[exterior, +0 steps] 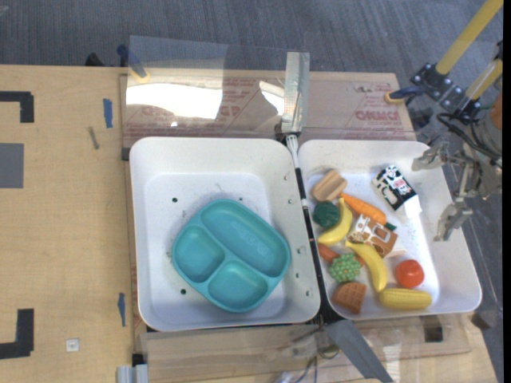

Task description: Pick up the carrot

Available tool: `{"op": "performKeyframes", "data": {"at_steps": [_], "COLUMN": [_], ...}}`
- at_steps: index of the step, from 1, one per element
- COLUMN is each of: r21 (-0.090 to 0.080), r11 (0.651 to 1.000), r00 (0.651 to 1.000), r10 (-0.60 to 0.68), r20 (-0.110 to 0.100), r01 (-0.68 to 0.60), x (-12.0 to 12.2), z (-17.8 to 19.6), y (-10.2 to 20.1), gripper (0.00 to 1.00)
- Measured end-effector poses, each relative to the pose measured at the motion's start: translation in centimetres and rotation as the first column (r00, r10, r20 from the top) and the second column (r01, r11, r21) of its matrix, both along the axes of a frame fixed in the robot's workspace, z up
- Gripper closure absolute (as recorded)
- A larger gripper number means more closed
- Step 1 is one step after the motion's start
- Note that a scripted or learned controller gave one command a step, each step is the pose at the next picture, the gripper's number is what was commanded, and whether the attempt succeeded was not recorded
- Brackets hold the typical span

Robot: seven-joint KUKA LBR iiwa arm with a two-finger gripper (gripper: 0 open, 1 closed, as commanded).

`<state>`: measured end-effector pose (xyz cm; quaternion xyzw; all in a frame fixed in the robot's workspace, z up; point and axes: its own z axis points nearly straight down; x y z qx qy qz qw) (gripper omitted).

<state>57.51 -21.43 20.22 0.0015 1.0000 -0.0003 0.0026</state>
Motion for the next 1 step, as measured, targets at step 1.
{"op": "performKeyframes", "data": {"at_steps": [1], "r21": [-0.010], "r11": [0.998], "r00": [0.997], "r10": [0.067], "r20": [0.032], "r01": [-0.067], "x": [-6.18], "z": [-9.87], "y": [5.57], "gripper": [0.00]}}
